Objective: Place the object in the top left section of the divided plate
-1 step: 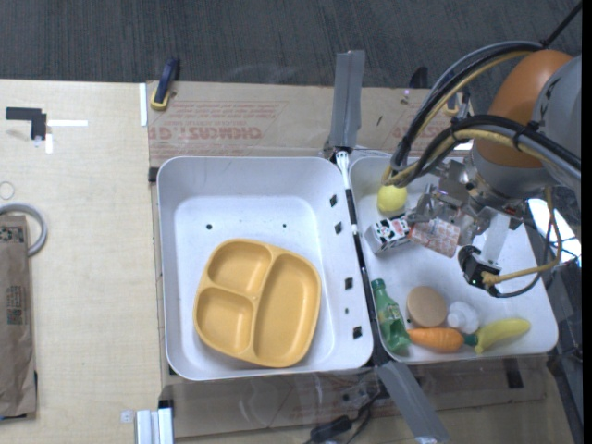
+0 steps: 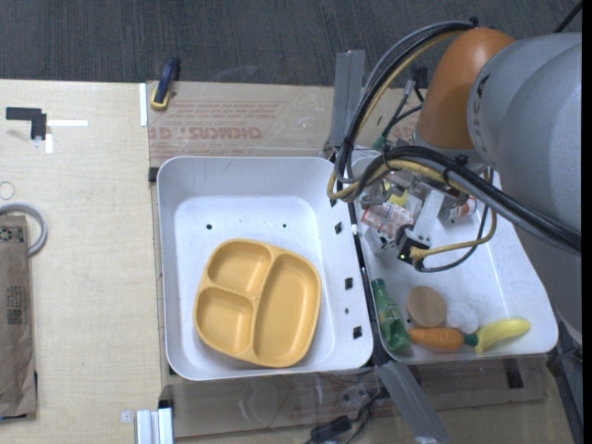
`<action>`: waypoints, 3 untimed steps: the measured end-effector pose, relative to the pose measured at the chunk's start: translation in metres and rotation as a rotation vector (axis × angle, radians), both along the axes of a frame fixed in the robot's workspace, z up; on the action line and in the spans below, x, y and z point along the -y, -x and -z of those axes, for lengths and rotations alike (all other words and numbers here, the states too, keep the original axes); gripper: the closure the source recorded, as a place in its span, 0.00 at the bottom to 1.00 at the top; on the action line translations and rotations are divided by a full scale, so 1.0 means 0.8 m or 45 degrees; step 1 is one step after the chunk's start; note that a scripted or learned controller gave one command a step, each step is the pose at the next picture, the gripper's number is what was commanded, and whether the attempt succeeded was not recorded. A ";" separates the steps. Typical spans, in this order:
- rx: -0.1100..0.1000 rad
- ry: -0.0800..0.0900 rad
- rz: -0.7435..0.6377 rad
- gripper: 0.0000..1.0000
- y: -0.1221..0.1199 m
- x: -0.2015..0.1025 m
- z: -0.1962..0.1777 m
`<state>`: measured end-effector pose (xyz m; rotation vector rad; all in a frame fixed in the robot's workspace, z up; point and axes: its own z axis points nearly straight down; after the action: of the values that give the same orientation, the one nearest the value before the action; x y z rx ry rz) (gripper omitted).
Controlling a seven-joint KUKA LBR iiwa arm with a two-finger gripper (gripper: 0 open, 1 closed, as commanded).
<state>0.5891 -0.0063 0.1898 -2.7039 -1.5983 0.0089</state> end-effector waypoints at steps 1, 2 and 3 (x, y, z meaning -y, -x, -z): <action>0.002 0.000 -0.019 1.00 -0.019 -0.068 -0.001; 0.023 0.038 -0.075 1.00 -0.051 -0.076 0.056; 0.014 0.039 -0.019 1.00 -0.028 -0.089 0.042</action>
<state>0.6113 0.0650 0.1562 -2.7192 -1.6352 0.0181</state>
